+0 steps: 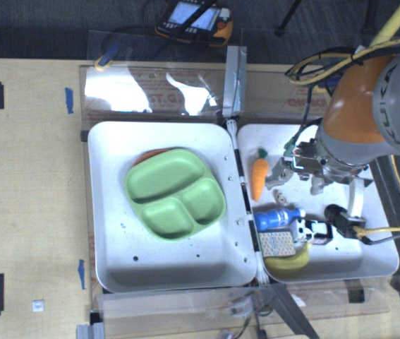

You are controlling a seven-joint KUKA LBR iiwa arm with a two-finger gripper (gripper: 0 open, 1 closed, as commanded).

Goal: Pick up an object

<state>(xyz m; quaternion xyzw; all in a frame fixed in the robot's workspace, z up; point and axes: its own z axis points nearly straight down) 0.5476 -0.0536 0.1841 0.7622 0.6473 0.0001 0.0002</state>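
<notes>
In the right bin (376,256) lie an orange carrot (258,178) by the left wall, a blue can (277,219) on its side, a yellow banana (289,262) at the front, and a small speckled block (276,243) on the banana. A black and white object (317,229) sits beside the can. My gripper (298,180) hangs over the middle of this bin, just right of the carrot and above the can. Its fingers (279,176) are spread open with nothing between them.
The left bin (115,246) holds a green divided plate (176,193) with something red-orange peeking out under its far edge. A metal divider (233,83) rises between the bins at the back. Black cable (348,221) loops over the right bin near the arm.
</notes>
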